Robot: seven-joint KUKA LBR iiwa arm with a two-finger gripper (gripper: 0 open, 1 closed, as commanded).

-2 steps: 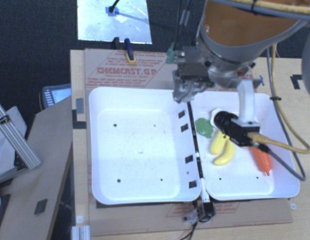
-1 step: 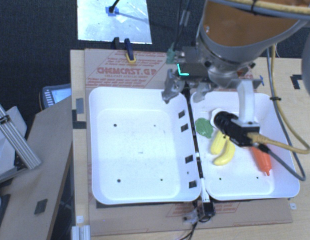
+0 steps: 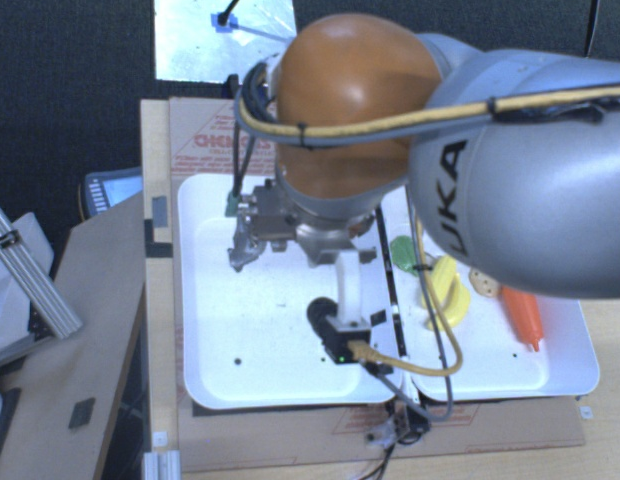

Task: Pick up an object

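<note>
1. The grey KUKA arm with the orange joint [image 3: 510, 168] is seen reaching in over the pale bench [image 3: 160, 368]; one arm is counted.
2. Two shallow white plastic bins are counted: the left bin [image 3: 230, 328] and the right bin [image 3: 565, 368], set side by side and touching.
3. One metal end effector [image 3: 242, 250] is held low over the upper part of the left bin. Whether it is spread or pressed together cannot be told, and nothing is seen pinched in it.
4. Four candidate things are counted, all lying in the right bin, largest first: one curved yellow banana-shaped toy [image 3: 445, 290], one tapered orange carrot-shaped toy [image 3: 523, 318], one green rounded piece [image 3: 403, 253] partly hidden by cables, and one small tan round piece [image 3: 482, 283].
5. For the step to be done well, the end effector would probably have to be carried across to the right bin. The orange carrot-shaped toy is judged the easiest target, since it lies apart from the others and offers a narrow body to be closed upon across its width.
</note>
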